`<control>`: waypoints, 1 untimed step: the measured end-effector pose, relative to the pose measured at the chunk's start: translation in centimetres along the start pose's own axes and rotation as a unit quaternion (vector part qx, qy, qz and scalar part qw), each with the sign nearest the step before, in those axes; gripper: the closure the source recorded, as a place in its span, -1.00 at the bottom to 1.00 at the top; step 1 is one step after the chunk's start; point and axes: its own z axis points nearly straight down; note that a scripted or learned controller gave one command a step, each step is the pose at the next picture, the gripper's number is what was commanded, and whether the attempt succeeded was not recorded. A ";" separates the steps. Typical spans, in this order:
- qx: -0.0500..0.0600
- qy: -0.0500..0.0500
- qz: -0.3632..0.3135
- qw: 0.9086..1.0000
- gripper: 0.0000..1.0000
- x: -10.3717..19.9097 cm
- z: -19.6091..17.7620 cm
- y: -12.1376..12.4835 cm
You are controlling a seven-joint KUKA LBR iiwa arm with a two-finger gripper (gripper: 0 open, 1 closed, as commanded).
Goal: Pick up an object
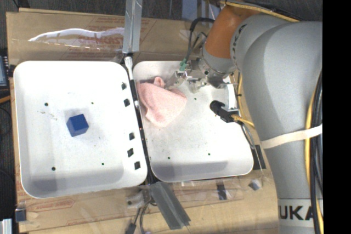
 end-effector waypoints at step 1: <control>0.000 -0.001 -0.180 0.984 -1.00 1.9 0.0 0.0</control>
